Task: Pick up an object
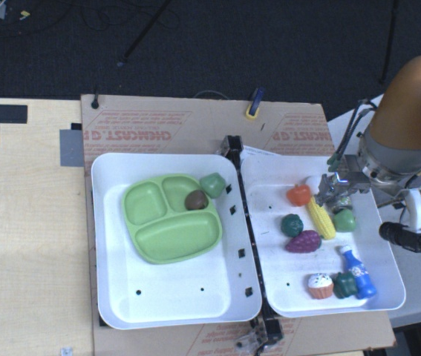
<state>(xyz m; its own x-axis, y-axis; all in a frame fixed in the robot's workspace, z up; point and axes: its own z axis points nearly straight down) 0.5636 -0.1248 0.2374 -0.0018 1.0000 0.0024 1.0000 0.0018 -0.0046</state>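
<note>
Camera view
Arm: we see the grey arm (pixel 399 124) with its orange band reaching in from the right, over the right bin (pixel 388 302).
Gripper: gripper (pixel 334 193) low over the right bin's upper part; we cannot tell its finger state, too small and cluttered.
Nearest objects: yellow corn (pixel 321 219) just below the gripper, orange fruit (pixel 298 195) just left of it, light green piece (pixel 344 220) just below-right.
Further below: dark green piece (pixel 292 225) and purple grapes (pixel 304 241) below-left; cupcake (pixel 319 285) and blue bottle (pixel 357 271) well below.
Left bin (pixel 113 273): well left of the gripper we see a green divided plate (pixel 169 236) with a brown ball (pixel 196 199) on it, green block (pixel 212 185) at its edge.
</note>
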